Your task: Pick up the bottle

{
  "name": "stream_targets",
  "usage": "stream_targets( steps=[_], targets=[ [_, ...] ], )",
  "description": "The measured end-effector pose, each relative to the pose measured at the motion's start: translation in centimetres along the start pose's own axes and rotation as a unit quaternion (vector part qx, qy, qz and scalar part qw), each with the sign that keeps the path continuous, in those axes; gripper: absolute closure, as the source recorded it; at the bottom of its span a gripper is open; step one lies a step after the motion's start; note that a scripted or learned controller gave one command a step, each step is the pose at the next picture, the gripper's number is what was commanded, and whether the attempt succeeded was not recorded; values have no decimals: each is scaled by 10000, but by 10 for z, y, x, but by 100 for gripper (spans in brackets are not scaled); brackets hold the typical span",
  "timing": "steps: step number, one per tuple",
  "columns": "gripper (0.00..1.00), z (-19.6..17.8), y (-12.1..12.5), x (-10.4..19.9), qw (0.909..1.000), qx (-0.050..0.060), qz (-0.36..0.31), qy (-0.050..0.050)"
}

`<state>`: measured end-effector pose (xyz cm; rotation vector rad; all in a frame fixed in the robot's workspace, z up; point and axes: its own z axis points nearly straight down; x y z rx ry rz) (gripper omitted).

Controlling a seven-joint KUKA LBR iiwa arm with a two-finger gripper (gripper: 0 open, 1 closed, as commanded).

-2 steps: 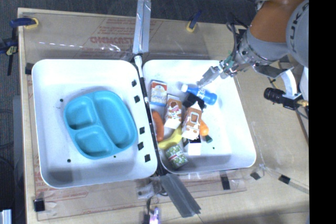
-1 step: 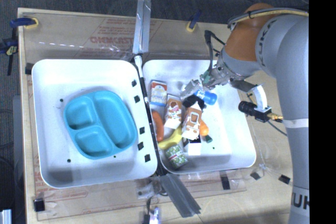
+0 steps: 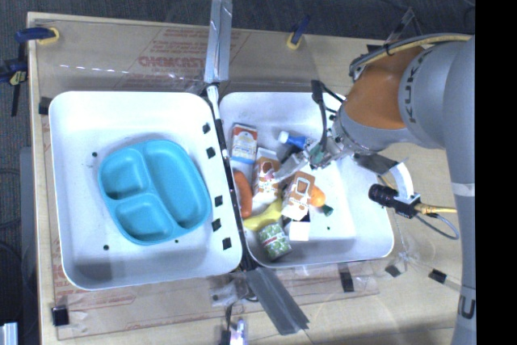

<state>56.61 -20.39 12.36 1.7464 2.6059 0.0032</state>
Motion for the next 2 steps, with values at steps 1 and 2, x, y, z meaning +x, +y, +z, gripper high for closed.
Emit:
stream_targets(
  steps=[1,2],
  targets=[
    [0,-106,49,-28,9961,17,-885,5],
    [0,-52,54,-30,9976,30,-689,16]
  ],
)
